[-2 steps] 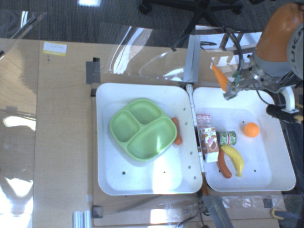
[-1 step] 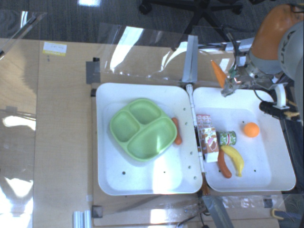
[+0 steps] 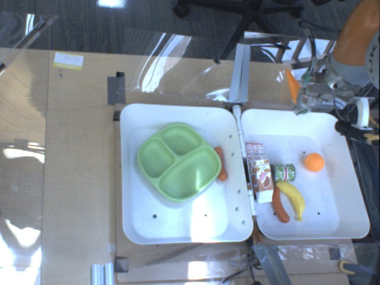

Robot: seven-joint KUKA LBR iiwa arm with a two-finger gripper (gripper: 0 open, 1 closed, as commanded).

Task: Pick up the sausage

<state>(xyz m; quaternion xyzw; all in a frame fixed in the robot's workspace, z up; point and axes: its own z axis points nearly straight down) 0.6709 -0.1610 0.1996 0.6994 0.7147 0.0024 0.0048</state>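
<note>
The sausage [image 3: 280, 205] lies in the right bin [image 3: 347, 230], touching the banana [image 3: 294, 198] and just below the carton [image 3: 259, 174]. It looks light, smooth and rounded, likely to roll or slip, so a pinch across its middle, on the side away from the banana, seems best. The gripper [image 3: 309, 103] hovers at the bin's far rim; its state cannot be told.

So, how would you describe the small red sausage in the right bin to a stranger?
Look at the right-hand white bin, at its near left corner. The small red sausage lies there below the red and white carton, right beside the curved yellow banana. It is straighter, shorter and redder than the banana.
</note>
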